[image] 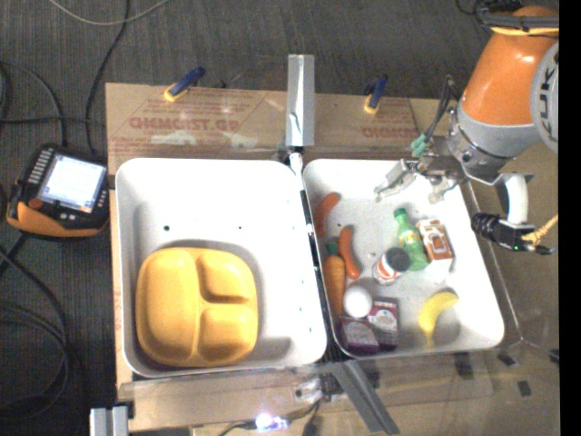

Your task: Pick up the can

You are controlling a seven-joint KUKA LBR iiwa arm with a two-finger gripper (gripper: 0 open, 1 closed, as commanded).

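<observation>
The can [391, 264] is small, red and white with a dark end. It lies on its side in the middle of the right bin [481, 334], touching a green bottle [409, 235]. My gripper [415, 179] hangs over the far part of that bin, above and behind the can and well apart from it. Its fingers [392, 183] are spread open and nothing is between them.
Around the can lie an orange-and-white carton [438, 240], a banana [437, 309], a purple box [372, 325], a white ball [357, 302], a carrot [334, 281] and two reddish sausages [327, 210]. A yellow divided plate [198, 304] sits in the left bin [136, 198].
</observation>
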